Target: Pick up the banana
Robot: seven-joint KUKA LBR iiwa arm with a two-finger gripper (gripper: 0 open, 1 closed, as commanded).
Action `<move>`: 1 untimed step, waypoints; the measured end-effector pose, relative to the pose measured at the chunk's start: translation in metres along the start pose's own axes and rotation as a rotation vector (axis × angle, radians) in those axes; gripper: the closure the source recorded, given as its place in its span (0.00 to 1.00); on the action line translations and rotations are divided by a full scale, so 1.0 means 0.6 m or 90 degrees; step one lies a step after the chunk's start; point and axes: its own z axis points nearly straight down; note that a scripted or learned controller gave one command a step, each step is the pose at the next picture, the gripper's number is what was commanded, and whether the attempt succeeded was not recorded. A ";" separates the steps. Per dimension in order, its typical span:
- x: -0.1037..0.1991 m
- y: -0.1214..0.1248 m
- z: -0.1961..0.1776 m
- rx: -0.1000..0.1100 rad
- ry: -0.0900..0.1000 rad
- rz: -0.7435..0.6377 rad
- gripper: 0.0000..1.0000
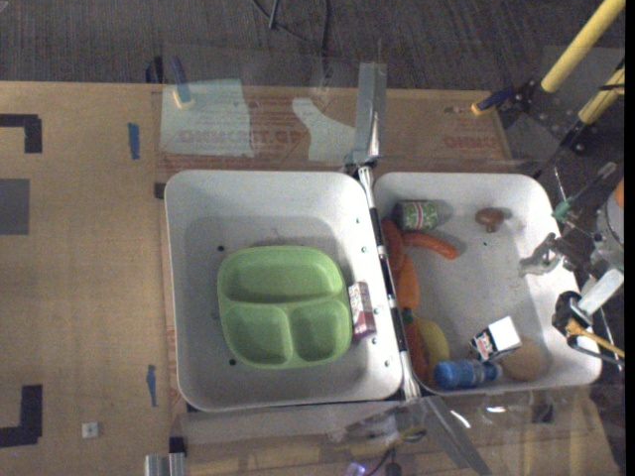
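The banana is a short yellow piece lying in the right bin, close to its left wall, with an orange carrot just above it and a blue bottle just below it. My gripper hangs over the right side of that bin, near its right rim and well to the right of the banana. Nothing shows in its grasp. The arm's wrist is cut off by the frame's right edge.
The right bin also holds a green can, a red sausage, a brown lump, a small white carton and a tan potato. The left bin holds a green divided plate and a small wrapped bar.
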 end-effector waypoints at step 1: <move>-0.007 -0.029 0.172 -0.009 0.005 0.204 0.00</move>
